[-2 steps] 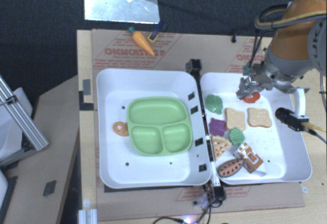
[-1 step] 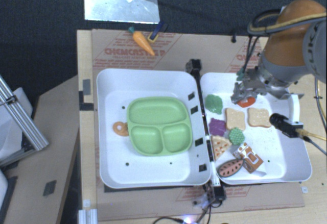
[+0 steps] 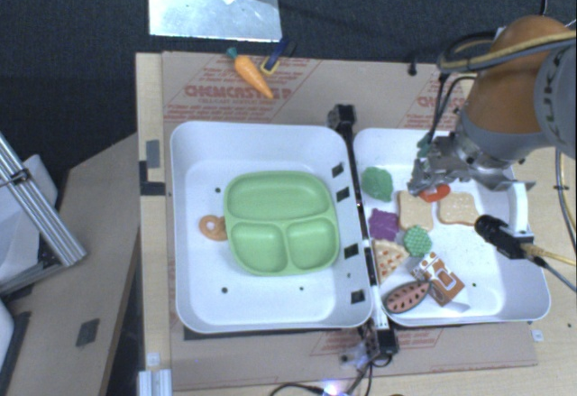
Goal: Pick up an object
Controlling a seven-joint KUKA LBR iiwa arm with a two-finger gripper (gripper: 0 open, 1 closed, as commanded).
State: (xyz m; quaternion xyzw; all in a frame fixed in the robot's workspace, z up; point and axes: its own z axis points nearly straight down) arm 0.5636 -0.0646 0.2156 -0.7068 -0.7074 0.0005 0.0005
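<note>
Arm positioned over right bin

Camera view: End effector (image 3: 431, 179) is hanging low over the upper part of the right bin (image 3: 532, 290), reaching in from the right. Its state cannot be told from this angle. A red piece (image 3: 436, 192) is lying directly beneath it, partly hidden, just beside a tan slice (image 3: 458, 207) and a pale cracker-like piece (image 3: 415, 209). A dark green lump (image 3: 378, 182) is sitting to the left of the end effector, near the divider. Further down the same bin, a purple piece (image 3: 383, 224), a small green ball (image 3: 417, 241), a waffle wedge (image 3: 389, 257), a brown oval (image 3: 406, 297) and a brown-and-white block (image 3: 440, 277) are lying close together. The left bin (image 3: 194, 295) is holding a green divided tray (image 3: 281, 221) and a small orange ring (image 3: 213, 227). A toy carrot (image 3: 251, 75) is resting on the tabletop (image 3: 108, 196) behind the bins.
</note>
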